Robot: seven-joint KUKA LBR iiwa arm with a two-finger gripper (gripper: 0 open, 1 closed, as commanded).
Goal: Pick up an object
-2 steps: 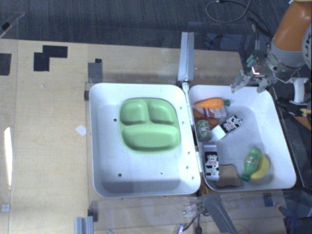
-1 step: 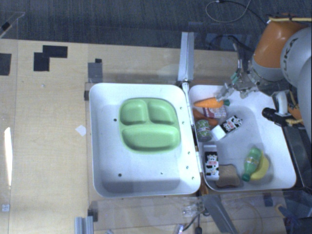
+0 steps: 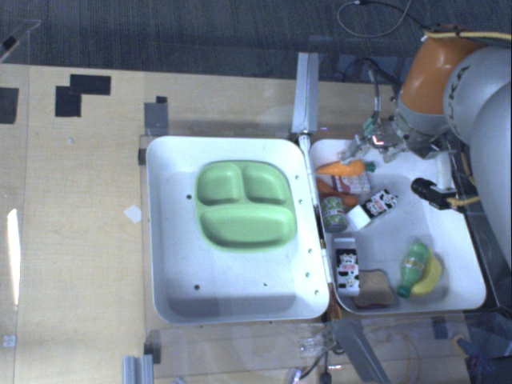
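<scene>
The right bin (image 3: 468, 238) holds several objects. An orange carrot (image 3: 342, 168) lies at its far left on a clear packet (image 3: 350, 185). Below them are a green can (image 3: 334, 213) and a cow-patterned white box (image 3: 378, 205). A second cow-patterned box (image 3: 346, 269), a brown pad (image 3: 374, 291), a green bottle (image 3: 414, 266) and a banana (image 3: 433, 274) lie along the near edge. My gripper (image 3: 370, 141) hangs over the bin's far left corner, just above and to the right of the carrot. Nothing is visibly held in it.
The left bin (image 3: 172, 238) holds a green divided plate (image 3: 244, 204). A metal post (image 3: 305, 94) rises between the two bins at the back. The grey arm with its orange band (image 3: 428, 74) fills the upper right, and a black cable end (image 3: 432, 192) hangs over the right bin.
</scene>
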